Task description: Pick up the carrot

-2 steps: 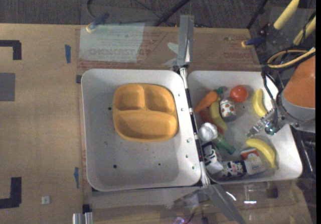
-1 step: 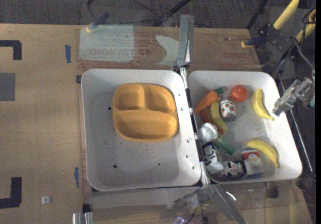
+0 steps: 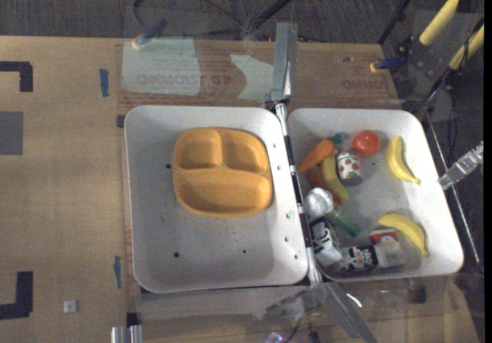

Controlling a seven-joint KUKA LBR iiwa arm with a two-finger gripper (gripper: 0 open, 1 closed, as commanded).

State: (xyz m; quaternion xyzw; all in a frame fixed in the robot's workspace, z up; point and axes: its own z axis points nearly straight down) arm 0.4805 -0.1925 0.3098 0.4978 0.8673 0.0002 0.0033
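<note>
Wooden bench (image 3: 61,180) carries two white bins side by side; the left bin (image 3: 154,257) holds an orange divided plate (image 3: 223,171). Right of that plate, just past the wall between the bins, the carrot (image 3: 317,155) lies slanted in the right bin (image 3: 442,249), touching a yellow banana (image 3: 333,177) and close to a small can (image 3: 349,168). Crowding could cause a grab of the neighbours or a slip. At the far right, the pincer (image 3: 461,169) hangs over the bin's outer rim, holding nothing; its opening I cannot tell.
</note>
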